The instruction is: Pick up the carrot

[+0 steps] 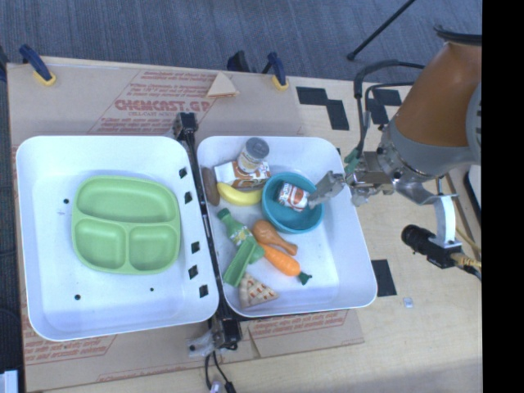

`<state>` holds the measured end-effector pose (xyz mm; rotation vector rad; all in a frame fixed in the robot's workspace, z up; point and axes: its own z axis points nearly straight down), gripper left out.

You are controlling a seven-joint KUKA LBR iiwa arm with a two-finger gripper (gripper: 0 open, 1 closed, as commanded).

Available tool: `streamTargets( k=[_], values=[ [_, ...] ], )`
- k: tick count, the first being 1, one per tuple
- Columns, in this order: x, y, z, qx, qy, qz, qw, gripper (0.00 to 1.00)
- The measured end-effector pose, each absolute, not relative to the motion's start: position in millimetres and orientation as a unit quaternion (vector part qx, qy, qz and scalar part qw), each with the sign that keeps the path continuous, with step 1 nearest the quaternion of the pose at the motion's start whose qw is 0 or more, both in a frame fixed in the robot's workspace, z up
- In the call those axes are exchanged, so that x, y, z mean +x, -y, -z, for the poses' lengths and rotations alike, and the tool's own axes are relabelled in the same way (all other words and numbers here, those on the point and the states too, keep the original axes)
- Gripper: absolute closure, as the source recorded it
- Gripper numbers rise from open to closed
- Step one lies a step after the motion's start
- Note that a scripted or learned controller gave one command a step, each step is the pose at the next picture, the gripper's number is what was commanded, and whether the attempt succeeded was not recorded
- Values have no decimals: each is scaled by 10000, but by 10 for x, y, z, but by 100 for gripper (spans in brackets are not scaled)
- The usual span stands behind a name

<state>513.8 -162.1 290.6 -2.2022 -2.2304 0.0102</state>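
A: Where is the carrot (pixel 282 262)?

B: In the right bin (pixel 354 256), toward its 6 o'clock side. It lies flat, orange body running from 10 o'clock to 4 o'clock, with a green stub at the 4 o'clock end. A chicken drumstick (pixel 273 235) touches it at 11 o'clock, a green vegetable (pixel 242 258) lies just beside it at 9 o'clock, and a pizza slice (pixel 256 290) sits near at 7 o'clock.

A: And the gripper (pixel 332 183)?

B: At the bin's 3 o'clock edge, beside the blue bowl (pixel 292 213) that holds a small can. Whether it is spread or pressed together, I cannot tell; nothing is visibly in it.

A: How will the carrot handle?

B: I judge it a light, stiff plastic toy, smooth and likely slippery, tapering. Best to grip across the thick middle, squeezing from 1 o'clock and 7 o'clock, clear of the drumstick.
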Motion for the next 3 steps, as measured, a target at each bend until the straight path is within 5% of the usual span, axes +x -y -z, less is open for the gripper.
streamTargets(
  k=[1,2,3],
  values=[
    [5066,1825,-1509,-7632,6461,-62,86,0],
    [4789,1656,-939,-7494,6621,13,47,0],
    [4760,1686,-1006,-7444,6677,-53,86,100]
  ],
)
